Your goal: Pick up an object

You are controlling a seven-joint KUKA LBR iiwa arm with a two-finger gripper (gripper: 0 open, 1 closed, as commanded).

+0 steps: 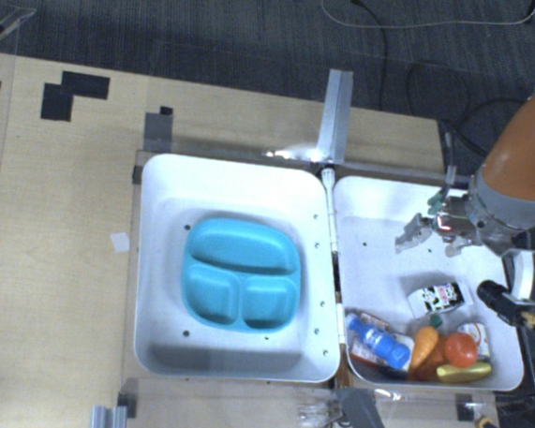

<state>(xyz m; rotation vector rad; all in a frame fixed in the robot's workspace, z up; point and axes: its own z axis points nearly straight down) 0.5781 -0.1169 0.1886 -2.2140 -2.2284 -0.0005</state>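
My pincer (428, 227) hangs over the upper middle of the right bin (372, 204), its two fingers spread apart with nothing between them, the orange band of my arm (529, 139) rising behind it at the right. Bare white floor lies beneath and to the left of the pincer, running to the divider where the two bins meet; the far rim sits just above. The things to pick from crowd the near edge of this bin: a small white-and-black packet (436, 296) lies alone just below my pincer, apart from the rest, while a blue bottle (379, 344) lies on its side against the near-left corner, touching an orange carrot (423, 348); beside the carrot sit a red tomato (461, 349) and a yellow banana-shaped piece (464, 372) pressed along the near rim. The left bin (154, 273) holds a blue divided tray (241, 272) with three compartments, white floor open all around it.
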